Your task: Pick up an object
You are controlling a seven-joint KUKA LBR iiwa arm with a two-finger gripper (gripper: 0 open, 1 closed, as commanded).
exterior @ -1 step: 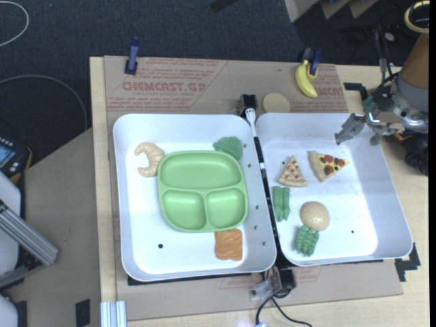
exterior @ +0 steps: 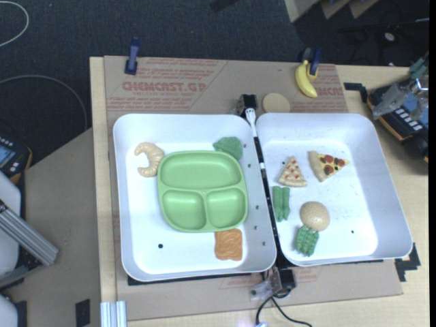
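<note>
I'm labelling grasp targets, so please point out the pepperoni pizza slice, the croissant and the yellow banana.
Toy pepperoni pizza slice (exterior: 328, 164): camera view, middle of its red topping.
Pale tan toy croissant (exterior: 149, 158): camera view, middle of its curved body.
Yellow toy banana (exterior: 306, 82): camera view, middle of its curve.

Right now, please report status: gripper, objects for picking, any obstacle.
Gripper at far right edge, outside the bins, nothing seen between fingers. Right bin: two pizza slices, round bun, green pieces. Left bin: green tray, croissant. Nothing blocking.
</note>
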